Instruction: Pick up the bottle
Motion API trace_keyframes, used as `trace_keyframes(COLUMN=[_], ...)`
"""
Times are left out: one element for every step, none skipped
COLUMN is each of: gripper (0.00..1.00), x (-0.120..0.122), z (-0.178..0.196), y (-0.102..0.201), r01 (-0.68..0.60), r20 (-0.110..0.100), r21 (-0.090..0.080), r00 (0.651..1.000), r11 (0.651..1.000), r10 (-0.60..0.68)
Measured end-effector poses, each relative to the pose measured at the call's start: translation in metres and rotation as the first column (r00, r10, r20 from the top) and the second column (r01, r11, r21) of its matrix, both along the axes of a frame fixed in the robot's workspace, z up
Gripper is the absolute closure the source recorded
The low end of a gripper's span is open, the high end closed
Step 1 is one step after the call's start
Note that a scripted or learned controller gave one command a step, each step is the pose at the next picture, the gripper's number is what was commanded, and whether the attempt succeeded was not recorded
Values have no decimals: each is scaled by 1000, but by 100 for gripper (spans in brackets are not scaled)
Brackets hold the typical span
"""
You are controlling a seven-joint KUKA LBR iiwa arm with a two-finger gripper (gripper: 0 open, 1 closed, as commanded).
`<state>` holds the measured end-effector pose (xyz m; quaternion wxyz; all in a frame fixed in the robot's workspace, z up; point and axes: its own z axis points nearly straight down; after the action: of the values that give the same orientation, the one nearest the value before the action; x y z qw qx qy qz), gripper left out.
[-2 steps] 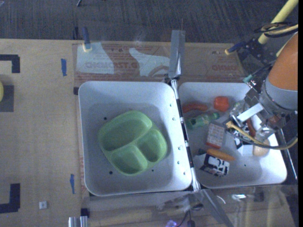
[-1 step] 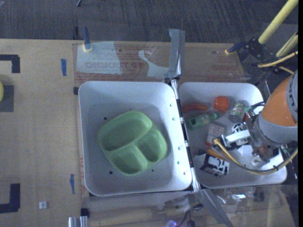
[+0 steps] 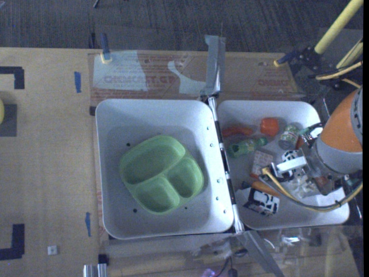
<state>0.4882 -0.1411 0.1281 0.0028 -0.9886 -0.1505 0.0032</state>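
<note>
A small green bottle [image 3: 246,147] lies on its side in the right bin [image 3: 230,172], close to that bin's left wall. The grey arm with its orange band comes in from the right. Its gripper [image 3: 302,182] is down in the right bin's front right part, over pale clutter. It sits well to the right of the bottle and nearer the front, apart from it. Nothing can be seen held in it.
Around the bottle lie a red-orange piece [image 3: 237,131], an orange round thing [image 3: 269,126], a can [image 3: 287,136], a printed card [image 3: 262,161], an orange stick [image 3: 266,187] and a black-and-white packet [image 3: 262,201]. The left bin [image 3: 109,131] holds a green divided plate [image 3: 161,172].
</note>
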Motion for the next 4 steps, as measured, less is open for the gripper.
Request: trace_keyframes(gripper=[100,0,0,0], x=[-8,-8,-7,41], z=[56,56,-42,16], y=[67,67,50,35], r01=[98,98,103,37], r20=[4,4,10,4], r21=[-3,-3,-2,-3], r00=[995,995,995,999], r11=[995,995,995,999], r10=[-98,-98,-103,-37])
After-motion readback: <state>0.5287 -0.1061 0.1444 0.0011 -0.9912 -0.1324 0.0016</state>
